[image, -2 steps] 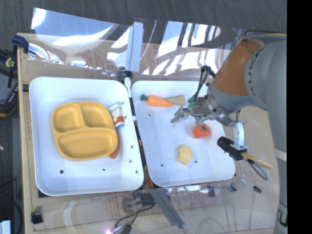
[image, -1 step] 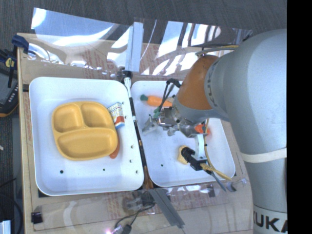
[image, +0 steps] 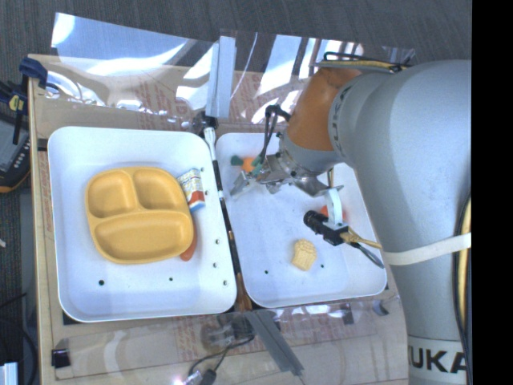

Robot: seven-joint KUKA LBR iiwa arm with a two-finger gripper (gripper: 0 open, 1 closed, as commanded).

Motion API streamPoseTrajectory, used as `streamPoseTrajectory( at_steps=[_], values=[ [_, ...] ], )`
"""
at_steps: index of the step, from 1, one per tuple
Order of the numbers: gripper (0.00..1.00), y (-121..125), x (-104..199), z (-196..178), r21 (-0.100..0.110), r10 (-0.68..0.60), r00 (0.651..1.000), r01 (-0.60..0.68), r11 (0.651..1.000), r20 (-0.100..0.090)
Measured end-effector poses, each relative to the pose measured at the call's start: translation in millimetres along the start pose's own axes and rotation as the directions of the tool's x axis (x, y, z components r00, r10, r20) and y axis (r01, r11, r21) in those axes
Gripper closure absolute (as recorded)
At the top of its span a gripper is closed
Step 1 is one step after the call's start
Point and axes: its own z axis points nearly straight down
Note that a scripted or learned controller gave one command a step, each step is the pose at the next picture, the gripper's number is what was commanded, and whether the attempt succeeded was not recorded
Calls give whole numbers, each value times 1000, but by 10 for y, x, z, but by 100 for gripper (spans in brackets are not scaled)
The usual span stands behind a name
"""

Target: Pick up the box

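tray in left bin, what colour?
Yellow tray, clearest in the camera view.

Support: wooden bench (image: 120,347), pale brown, seen from above at a slant.
Item 1: left white bin (image: 72,279), shallow, rounded corners, resting directly on the bench.
Item 2: right white bin (image: 272,283), same kind, just beside the left one; their inner edges run close together down the middle.
Item 3: clear plastic sheeting (image: 128,74), glossy and reflective, along the bench's far side behind both bins.
Item 4: grey metal bracket (image: 276,345) on the near edge of the bench, in front of the gap between the bins.
Item 5: dark clamp (image: 30,70) at the bench's far left corner.
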Motion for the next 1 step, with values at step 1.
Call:
streamPoseTrajectory(
  at_steps=[1],
  values=[
    [0,-540,318,-15,-2,333,943,-333,943,6]
  ],
)
